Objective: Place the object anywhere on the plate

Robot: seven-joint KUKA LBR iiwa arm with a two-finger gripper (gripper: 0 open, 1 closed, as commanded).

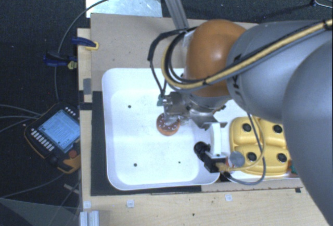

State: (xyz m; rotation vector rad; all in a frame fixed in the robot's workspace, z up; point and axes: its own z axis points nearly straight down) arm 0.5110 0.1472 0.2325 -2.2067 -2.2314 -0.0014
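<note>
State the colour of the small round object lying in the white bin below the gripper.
Reddish-brown with a pale centre, the small round object shows best in the camera view.

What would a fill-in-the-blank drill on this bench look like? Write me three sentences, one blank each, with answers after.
1. The small round brownish object lies in the ____ bin.
2. The gripper hangs directly ____ that object.
3. The moulded tray under the arm is ____ in colour.

Missing words: white; above; yellow
</note>
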